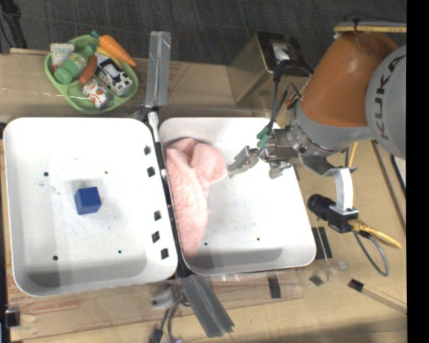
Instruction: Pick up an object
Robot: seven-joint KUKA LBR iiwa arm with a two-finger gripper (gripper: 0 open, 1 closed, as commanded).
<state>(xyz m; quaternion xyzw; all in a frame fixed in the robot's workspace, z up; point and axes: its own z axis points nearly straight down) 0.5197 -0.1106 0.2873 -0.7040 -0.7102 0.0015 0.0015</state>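
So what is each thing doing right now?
pink cloth: crumpled, lying along the left wall of the right bin.
blue cube: sitting flat in the left bin, untouched.
tool: hovering beside the cloth, holding nothing.
green bowl: full of toy food, outside the bins.

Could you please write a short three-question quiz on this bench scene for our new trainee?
1. True or false: the blue cube lies in the same bin as the pink cloth.
2. Multiple choice: the claw is above A) the left bin, B) the right bin, C) the green bowl.
3. Fill in: the pink cloth lies against the right bin's ____ wall, as the camera sees it.

Key:
1. False; the cube is in the left bin, the cloth in the right bin.
2. B; it is just right of the cloth.
3. Left, next to the divide between the bins.
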